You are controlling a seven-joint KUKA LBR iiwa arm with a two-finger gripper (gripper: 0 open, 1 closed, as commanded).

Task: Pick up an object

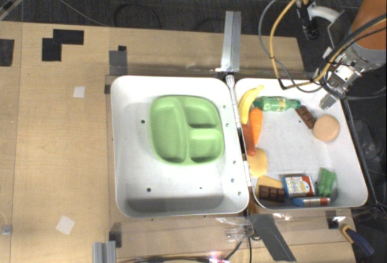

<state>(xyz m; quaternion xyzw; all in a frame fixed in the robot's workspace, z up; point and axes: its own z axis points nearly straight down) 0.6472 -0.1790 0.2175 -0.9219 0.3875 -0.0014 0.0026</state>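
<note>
Candidate objects all sit in the right bin (354, 153). One banana (247, 103), yellow, curved, at the bin's top left corner. One carrot (256, 126), orange, lying lengthwise just below it, touching. One green bottle (276, 104) on its side along the top edge, next to the banana. One small brown block (306, 116) right of the bottle. One round tan disc (326, 128), cookie-like, just beside the block. One pale yellow-orange rounded piece (258, 162) below the carrot's tip. Bottom row: one dark chocolate bar (271, 194), one small blue/orange printed box (298, 185), one marker (311, 201) with red tip, one green ridged piece (326, 182).

Left bin (124, 153): one green divided tray (185, 129), three compartments, sitting flat mid-bin.

Gripper (331, 97) hangs over the right bin's top right corner, above the tan disc and apart from it. Nothing seen between the fingers; can't tell how far open they are at this angle.
</note>
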